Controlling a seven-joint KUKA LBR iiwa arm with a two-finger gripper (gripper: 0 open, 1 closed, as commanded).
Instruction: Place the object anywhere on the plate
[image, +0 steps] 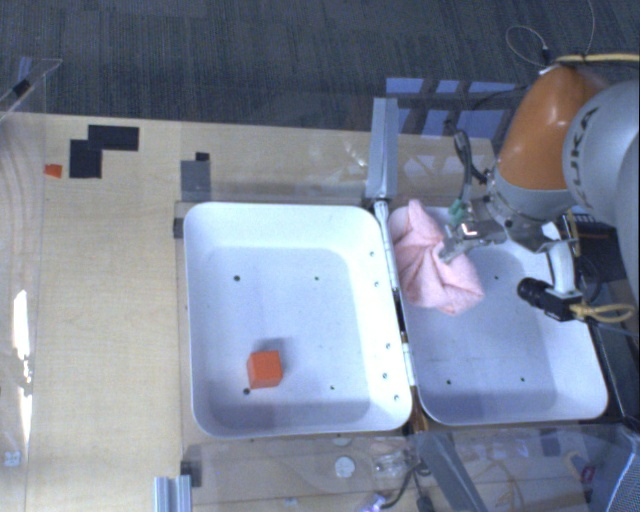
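A crumpled pink cloth (432, 262) is bunched up at the left side of the right bin (520, 390), and its edge overlaps the divider between the bins. My gripper (456, 243) comes in from the right under the grey and orange wrist. It is pressed into the cloth's upper right edge, with its fingers shut on a fold of the fabric. A small orange cube (265, 369) lies on the floor of the left bin (290, 250), near its front left corner, far from the gripper.
The arm's body and a black cable fitting (548, 297) hang over the right bin's right half. A metal post (381, 150) stands behind the gap between the bins. Black markers (98, 148) lie on the wooden bench at the far left.
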